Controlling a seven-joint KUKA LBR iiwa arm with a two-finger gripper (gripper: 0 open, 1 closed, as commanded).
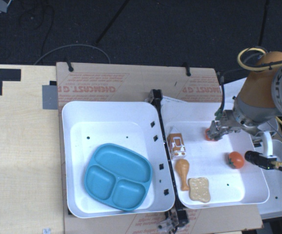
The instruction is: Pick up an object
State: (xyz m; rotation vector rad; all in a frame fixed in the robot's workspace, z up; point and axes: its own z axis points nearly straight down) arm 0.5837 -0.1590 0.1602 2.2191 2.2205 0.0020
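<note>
Though its stance cannot be told from above, the grey two-finger gripper (214,131) sits low at the right white bin's (258,195) far side on a small red object (210,136), seemingly light, stiff plastic best pinched across its middle, with no grasp evident.

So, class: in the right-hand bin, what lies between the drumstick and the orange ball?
Only bare white bin floor. In the camera view, nothing lies between the drumstick and the orange ball.
</note>
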